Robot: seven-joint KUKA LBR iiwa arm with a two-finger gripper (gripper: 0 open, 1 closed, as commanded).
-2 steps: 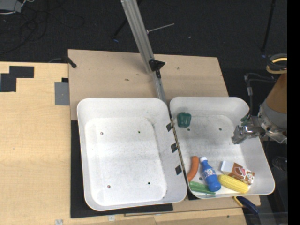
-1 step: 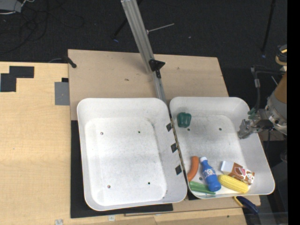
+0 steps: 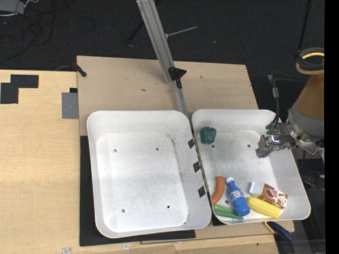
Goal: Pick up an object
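The right bin holds a green pepper near its far left corner. Along its near edge lie an orange carrot, a blue bottle, a green pod, a yellow corn cob, a small pale block and a brown packet. My gripper hangs over the right side of this bin, apart from all of them. Nothing shows between its fingers.
The left bin stands beside the right one, with black clips along the shared rim. A slanted aluminium bar rises behind the bins. The arm's orange band is at the right edge.
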